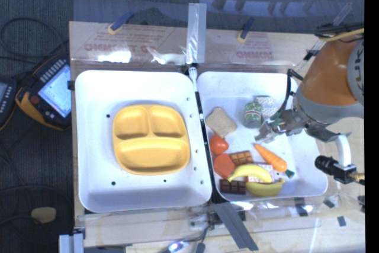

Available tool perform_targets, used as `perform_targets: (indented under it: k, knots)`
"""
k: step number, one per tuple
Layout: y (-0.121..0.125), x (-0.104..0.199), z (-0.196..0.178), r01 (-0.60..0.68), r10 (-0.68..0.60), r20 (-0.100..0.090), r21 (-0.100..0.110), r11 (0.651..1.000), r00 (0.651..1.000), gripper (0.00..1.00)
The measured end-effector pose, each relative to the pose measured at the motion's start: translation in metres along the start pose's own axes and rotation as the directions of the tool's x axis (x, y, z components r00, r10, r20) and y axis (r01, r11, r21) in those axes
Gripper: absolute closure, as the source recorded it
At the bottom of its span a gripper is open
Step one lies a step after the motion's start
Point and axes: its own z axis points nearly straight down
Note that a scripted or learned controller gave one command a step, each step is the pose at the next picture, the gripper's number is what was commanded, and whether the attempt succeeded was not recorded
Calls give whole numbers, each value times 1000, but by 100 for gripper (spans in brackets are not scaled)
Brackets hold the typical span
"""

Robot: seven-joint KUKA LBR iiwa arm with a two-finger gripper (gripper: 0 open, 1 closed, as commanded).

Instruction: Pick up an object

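The right bin [308, 183] holds several toy foods. A slice of bread [221, 121] lies at its left and a green and white can [257, 111] near its middle back. In front lie an orange carrot [271, 156], a yellow banana [257, 178], two red pieces [218, 144] [224, 165] and brown chocolate squares [241, 157] [232, 187]. My gripper [271, 129] hangs low over the bin, between the can and the carrot, just right of the can. I see nothing held in it.
The left bin [95, 181] holds a yellow divided plate [151, 138]. The grey and orange arm [331, 83] covers the right bin's right side. A handheld controller [50, 95] lies off the bench to the left.
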Motion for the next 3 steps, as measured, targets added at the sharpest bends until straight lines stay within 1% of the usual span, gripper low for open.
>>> perform_targets:
  k: [1, 2, 3]
  knots:
    - [0, 0, 0, 0, 0, 0, 0, 1000, 1000, 0]
    - [-5, -64, 99, 63, -63, 7, -10, 998, 998, 0]
    - [-29, -44, 98, 164, -164, 15, -15, 986, 986, 0]
